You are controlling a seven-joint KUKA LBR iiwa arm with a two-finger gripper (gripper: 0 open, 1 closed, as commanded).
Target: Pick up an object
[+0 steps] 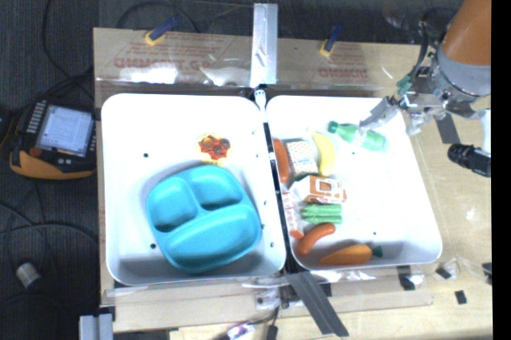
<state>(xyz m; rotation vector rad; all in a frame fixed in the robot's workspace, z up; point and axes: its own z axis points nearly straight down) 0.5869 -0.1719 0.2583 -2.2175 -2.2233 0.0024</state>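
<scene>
One small green plastic bottle, pale green with a darker cap end, lies on its side in the right white bin, right at the tip of my gripper. I judge it the nearest candidate for the pick. It sits just below and to the left of my fingertips, close enough that it may be touching them, though I cannot tell whether it lies between my fingers or merely beside them. Nor can I tell how far my fingers are spread: they appear as one thin grey wedge at this slant, so I claim no hold on anything.

To do this step well, I should centre myself over the bottle's body, turn my fingers across its short width, and descend until they straddle it before closing. A round bottle on a smooth floor will likely roll away from a one-sided nudge.

Farther from me, toward the bin's left wall, lie a yellow plastic banana, a printed snack packet, green toy beans, a red toy sausage and an orange toy carrot. Beyond them, in the left white bin, rest a blue sectioned plastic tray and a small red-and-yellow toy.
</scene>
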